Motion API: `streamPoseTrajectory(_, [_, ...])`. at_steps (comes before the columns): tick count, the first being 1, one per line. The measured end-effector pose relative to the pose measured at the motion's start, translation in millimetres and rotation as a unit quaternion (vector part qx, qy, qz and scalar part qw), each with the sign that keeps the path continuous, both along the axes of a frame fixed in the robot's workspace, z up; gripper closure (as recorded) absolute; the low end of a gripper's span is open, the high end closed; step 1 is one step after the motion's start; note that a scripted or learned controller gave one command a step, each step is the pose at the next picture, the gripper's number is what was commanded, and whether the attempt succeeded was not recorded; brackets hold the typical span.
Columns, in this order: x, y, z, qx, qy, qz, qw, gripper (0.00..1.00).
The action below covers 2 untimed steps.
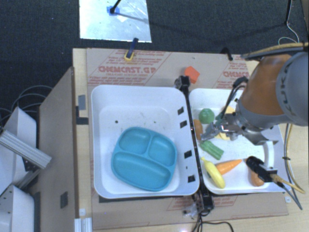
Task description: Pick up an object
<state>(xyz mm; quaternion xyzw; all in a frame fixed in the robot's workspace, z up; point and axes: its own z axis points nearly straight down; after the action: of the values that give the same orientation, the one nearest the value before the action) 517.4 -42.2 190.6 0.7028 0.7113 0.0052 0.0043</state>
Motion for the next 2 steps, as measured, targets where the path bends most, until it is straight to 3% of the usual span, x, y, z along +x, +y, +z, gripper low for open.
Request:
streamPoseTrajectory(1, [-35,-124,-95,-0.002,0.01,-0.011,0.9999,0.0])
streamPoseTrajectory(2, [21,-167,-106,-0.0028,0.004,-0.005,1.0,0.0])
